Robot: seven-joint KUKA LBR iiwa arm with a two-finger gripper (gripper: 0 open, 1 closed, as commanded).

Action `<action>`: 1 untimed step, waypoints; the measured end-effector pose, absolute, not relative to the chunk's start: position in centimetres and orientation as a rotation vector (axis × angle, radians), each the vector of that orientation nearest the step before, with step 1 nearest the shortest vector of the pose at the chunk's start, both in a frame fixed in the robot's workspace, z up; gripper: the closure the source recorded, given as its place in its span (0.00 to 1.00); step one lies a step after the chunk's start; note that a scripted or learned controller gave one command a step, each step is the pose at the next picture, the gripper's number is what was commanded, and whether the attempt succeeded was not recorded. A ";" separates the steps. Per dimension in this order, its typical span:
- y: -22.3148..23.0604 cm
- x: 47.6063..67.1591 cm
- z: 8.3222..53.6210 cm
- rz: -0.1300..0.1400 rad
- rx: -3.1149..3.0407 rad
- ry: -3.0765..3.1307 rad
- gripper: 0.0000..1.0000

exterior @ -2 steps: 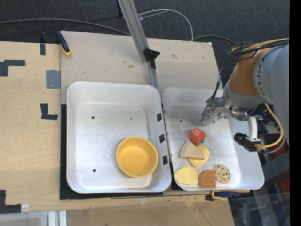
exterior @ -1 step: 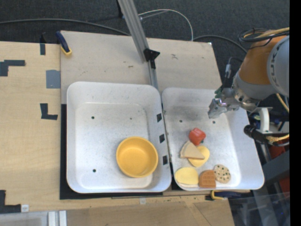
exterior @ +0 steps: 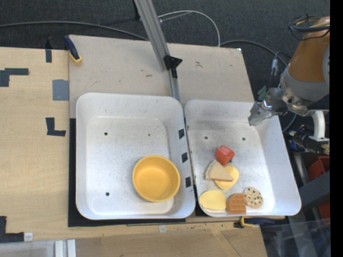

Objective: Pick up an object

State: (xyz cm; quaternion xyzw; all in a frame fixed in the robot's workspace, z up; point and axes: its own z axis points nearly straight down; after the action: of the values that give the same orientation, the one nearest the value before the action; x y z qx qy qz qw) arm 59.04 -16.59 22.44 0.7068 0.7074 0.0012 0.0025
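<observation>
Nearest, along the right bin's (exterior: pixel 278 159) front edge: a flat pale-yellow disc (exterior: pixel 213 200), a ridged orange-brown waffle-like square (exterior: pixel 236 203) and a speckled round cookie (exterior: pixel 253 197), touching in a row; just behind them a tan wedge (exterior: pixel 217 171) overlaps a yellow rounded slice (exterior: pixel 227 178), with a glossy red chunk (exterior: pixel 224 155) behind. In the left bin (exterior: pixel 96 143), a smooth round yellow bowl (exterior: pixel 156 178) sits near the front right corner, with open speckled floor elsewhere. Farthest, the grey gripper (exterior: pixel 259 113) hangs over the right bin's rear right corner, well apart from the food pieces; whether its fingers are spread or closed cannot be told.
</observation>
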 end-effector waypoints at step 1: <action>-16.6 58.5 26.9 0.003 2.217 2.220 1.00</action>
State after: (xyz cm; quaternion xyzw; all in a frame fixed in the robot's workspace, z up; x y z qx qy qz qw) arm 58.51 -16.56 26.93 0.7066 0.7076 0.0010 0.0019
